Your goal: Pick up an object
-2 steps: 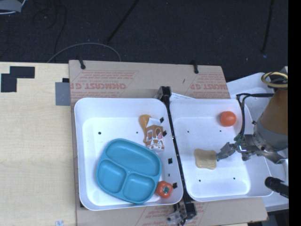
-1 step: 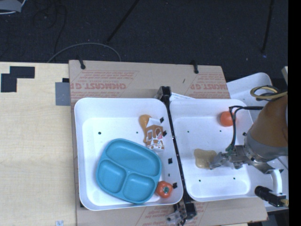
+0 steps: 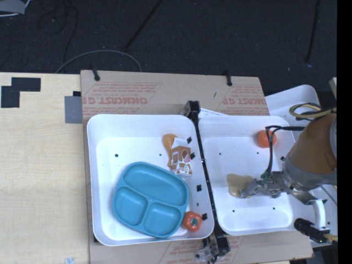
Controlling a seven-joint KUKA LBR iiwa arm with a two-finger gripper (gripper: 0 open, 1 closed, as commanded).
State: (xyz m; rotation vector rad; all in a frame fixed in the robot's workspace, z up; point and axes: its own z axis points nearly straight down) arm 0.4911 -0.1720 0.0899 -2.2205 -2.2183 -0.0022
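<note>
A pale tan, rounded lump of an object [image 3: 237, 185] lies on the floor of the right white bin [image 3: 242, 227], near its middle and toward the left. The end effector [image 3: 248, 191] sits right against its right side; whether the object is between the fingers cannot be told.

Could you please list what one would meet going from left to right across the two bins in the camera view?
Blue divided plate → small printed packet → tomato-like red ball → tan object → gripper → orange ball.
</note>
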